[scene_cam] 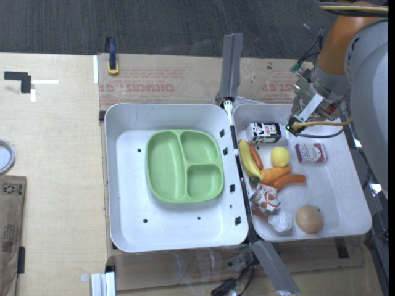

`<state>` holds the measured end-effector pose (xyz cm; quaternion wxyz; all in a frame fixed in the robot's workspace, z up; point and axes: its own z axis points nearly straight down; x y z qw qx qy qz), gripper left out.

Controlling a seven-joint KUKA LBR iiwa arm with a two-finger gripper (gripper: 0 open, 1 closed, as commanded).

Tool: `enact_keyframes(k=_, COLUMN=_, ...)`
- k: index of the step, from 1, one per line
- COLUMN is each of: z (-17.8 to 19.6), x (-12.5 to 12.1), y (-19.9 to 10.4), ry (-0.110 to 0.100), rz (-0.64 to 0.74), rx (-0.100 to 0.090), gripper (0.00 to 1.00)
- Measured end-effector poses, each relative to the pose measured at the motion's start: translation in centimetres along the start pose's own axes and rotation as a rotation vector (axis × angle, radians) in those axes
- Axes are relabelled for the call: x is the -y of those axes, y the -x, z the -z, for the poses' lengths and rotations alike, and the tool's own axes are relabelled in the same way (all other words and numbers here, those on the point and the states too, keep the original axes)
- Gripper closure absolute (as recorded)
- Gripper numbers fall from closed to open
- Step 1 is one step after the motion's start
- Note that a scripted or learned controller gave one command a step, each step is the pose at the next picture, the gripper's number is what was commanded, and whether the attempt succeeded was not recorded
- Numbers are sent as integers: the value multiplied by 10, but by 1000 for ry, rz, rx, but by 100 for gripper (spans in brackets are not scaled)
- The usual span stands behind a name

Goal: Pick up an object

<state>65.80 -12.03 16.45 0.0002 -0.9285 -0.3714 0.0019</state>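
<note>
- On my tabletop [49,140], the left bin [120,190] holds a green divided plate [184,165], lying flat.
- The right bin [339,190] holds the things to pick: a banana [249,159] along its left wall, a black-and-white carton [265,132], a lemon [280,156], a pink pouch [310,152] and a brown ball [309,219].
- My pincer [307,103] hangs over that bin's far edge, near the carton. I cannot tell whether it is spread or pressed together.
</note>
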Motion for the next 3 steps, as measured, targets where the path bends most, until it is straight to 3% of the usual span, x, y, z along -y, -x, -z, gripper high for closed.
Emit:
enact_keyframes(k=1, z=8, x=-10, y=69, ry=-1, rz=53, rx=0, gripper=100)
enact_keyframes(k=2, z=8, x=-9, y=69, ry=-1, rz=54, rx=-1, gripper=0)
enact_keyframes(k=3, z=-69, x=7, y=115, ry=4, rz=76, rx=-7, gripper=0)
